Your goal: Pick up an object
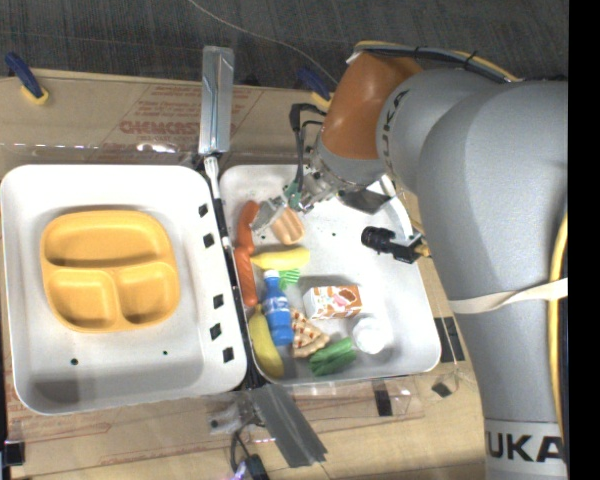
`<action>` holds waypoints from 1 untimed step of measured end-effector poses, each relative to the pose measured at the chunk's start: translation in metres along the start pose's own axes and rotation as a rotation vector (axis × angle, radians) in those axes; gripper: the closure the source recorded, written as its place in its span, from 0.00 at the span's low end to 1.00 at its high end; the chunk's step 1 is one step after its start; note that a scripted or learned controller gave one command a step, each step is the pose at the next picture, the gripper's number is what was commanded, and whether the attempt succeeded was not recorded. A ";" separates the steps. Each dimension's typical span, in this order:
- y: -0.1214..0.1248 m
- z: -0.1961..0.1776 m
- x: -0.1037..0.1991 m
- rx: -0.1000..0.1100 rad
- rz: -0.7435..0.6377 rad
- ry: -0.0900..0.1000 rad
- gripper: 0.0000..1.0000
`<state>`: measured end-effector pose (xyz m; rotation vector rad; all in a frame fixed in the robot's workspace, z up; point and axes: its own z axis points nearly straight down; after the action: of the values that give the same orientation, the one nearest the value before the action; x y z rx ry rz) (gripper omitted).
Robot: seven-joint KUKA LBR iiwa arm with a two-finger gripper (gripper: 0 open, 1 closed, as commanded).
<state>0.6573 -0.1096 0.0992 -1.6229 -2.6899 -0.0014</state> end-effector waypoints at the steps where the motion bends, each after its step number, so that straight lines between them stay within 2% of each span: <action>1: 0.001 -0.011 0.000 -0.002 -0.003 -0.001 1.00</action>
<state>0.6581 -0.1094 0.1100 -1.6205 -2.6938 -0.0031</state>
